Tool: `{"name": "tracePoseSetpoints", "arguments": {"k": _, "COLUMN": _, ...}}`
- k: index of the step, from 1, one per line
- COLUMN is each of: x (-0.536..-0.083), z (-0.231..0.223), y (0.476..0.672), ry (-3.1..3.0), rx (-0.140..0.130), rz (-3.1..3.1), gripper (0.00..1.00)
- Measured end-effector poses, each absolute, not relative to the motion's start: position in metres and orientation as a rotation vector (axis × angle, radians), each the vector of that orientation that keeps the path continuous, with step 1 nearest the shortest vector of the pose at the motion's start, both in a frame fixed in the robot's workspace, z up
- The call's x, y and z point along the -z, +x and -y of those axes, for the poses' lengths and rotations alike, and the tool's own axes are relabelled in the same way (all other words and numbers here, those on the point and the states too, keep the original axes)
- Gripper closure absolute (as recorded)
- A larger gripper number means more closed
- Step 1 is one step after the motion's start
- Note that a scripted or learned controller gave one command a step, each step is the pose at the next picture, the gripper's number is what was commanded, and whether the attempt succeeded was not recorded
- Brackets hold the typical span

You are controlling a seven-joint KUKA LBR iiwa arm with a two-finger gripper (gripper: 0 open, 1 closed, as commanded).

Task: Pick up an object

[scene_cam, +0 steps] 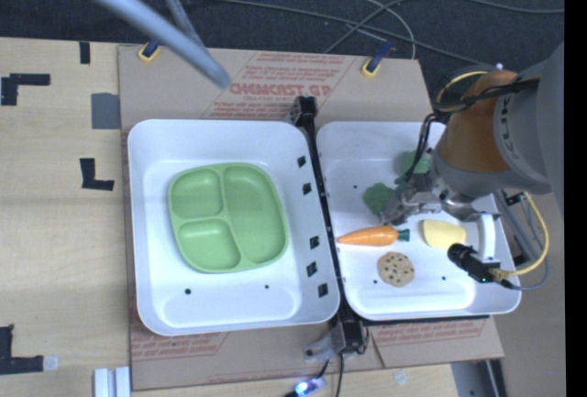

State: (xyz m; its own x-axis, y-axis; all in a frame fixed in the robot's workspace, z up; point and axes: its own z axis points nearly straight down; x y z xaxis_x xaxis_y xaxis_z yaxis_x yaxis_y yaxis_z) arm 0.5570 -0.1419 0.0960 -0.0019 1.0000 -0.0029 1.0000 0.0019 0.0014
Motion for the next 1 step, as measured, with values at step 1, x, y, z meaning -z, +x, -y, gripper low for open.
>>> {"name": "tracePoseSetpoints", "arguments": {"k": 1, "x": -0.1399, "z": 0.1344, "y": 0.5565, "ry": 2.219, "rx": -0.001, "rz": -2.223, "gripper": 1.0}}
